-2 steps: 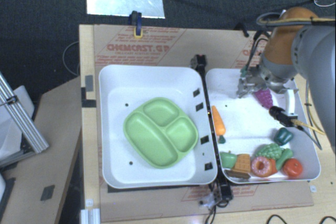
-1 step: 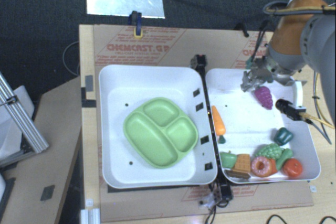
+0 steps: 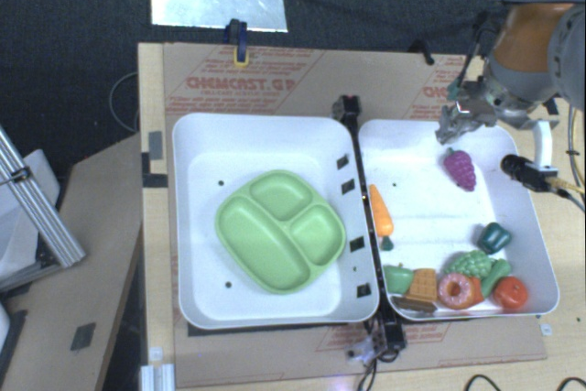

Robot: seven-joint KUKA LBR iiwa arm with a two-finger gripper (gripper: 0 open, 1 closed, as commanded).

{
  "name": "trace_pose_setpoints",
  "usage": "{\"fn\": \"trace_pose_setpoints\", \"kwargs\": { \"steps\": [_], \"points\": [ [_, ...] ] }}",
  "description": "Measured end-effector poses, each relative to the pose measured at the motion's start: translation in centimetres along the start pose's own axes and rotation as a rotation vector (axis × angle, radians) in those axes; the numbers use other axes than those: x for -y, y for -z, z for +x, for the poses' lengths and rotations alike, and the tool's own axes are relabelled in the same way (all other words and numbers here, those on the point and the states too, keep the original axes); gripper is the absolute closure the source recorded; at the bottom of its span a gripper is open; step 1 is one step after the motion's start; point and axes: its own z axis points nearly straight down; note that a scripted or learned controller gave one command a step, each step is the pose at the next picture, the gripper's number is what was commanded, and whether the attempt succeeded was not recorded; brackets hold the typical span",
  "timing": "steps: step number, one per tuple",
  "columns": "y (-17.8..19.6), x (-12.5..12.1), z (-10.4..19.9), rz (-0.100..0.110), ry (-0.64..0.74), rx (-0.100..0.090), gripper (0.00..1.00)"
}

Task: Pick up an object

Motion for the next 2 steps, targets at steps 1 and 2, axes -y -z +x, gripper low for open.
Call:
{"fn": "trace_pose_setpoints", "kwargs": {
  "steps": [1, 2],
  "points": [
    [3.1, -0.1, 0.0, 0.003, 0.003, -0.001, 1.00],
    [2.9, 2.6, 3.1, 0.007, 0.004, -0.002, 1.00]
  ]
}}
